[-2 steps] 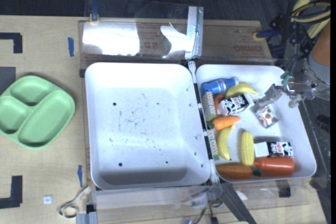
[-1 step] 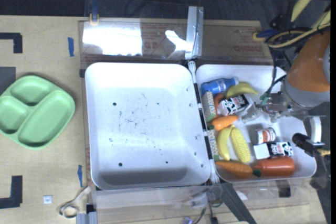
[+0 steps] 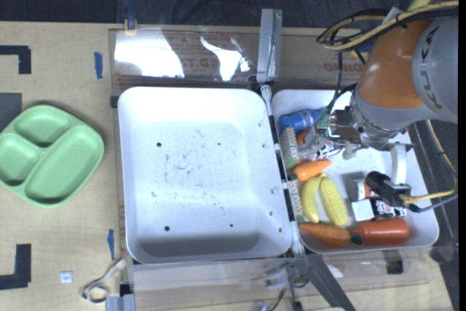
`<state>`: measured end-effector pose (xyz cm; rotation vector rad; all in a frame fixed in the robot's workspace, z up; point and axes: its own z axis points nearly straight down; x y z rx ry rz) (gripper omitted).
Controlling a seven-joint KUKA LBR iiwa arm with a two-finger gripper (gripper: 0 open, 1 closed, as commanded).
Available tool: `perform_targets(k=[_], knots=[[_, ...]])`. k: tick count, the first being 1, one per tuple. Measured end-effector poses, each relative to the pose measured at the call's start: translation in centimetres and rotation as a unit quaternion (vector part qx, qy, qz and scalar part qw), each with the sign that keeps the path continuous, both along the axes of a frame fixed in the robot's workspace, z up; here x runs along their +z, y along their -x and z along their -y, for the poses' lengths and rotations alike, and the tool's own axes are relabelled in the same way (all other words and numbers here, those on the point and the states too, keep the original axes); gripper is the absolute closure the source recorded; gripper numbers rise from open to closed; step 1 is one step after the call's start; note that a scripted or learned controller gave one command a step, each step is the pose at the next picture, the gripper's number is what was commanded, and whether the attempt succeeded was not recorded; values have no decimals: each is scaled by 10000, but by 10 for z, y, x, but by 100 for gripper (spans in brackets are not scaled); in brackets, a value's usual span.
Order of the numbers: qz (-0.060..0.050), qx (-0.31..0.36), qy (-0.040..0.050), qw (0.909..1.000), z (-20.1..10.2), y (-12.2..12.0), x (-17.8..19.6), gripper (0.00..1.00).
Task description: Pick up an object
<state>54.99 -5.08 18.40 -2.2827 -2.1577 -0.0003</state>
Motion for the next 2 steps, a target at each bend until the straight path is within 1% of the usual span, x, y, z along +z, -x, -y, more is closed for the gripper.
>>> perform_targets(k=[1, 2], knots=[[-12, -236, -2, 9997, 22, 39, 0, 0], [5, -240, 16, 9997, 47, 10, -75, 0]])
